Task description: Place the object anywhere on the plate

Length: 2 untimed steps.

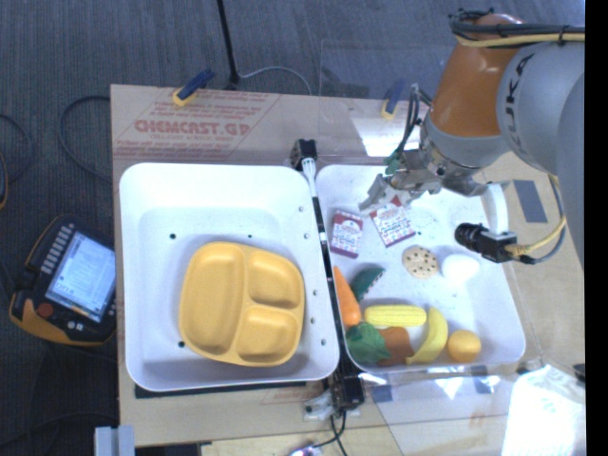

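Observation:
A yellow plate (pixel 242 302) with three compartments lies in the left bin (pixel 152 207). My gripper (pixel 395 191) hangs over the far part of the right bin (pixel 503 297), open, with nothing between its fingers. Just below it lies a red-and-white packet (pixel 393 224); a second packet (pixel 347 233) lies to its left near the divider. A cookie (pixel 419 261) and a white egg (pixel 460 268) sit a little nearer the front.
At the front of the right bin a carrot (pixel 346 298), corn cob (pixel 394 315), banana (pixel 433 336), yellow lemon (pixel 465 346) and green pieces (pixel 367 342) crowd together. A black handheld unit (pixel 68 278) sits on the floor to the left. A black pole (pixel 224 27) rises behind the bench.

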{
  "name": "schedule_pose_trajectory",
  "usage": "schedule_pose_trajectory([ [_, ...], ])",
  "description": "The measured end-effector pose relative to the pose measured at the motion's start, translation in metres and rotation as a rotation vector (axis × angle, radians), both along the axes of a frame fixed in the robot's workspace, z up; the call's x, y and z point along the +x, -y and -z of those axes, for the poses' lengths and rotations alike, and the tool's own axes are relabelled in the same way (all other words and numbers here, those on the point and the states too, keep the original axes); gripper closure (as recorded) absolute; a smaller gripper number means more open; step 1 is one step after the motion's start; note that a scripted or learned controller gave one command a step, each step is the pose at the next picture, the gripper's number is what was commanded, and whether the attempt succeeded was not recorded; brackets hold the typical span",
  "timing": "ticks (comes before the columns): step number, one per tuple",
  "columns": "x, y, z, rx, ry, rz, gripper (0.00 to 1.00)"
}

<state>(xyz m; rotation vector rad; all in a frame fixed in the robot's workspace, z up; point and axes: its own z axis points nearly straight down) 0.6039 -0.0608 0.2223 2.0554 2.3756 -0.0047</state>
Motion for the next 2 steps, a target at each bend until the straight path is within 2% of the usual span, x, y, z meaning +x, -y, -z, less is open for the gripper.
schedule_pose_trajectory([
  [1, 0.0, 0.0, 0.0, 0.0, 0.0, 0.0, 0.0],
  [2, -0.074, -0.004, 0.041, 0.001, -0.008, -0.017, 0.0],
])
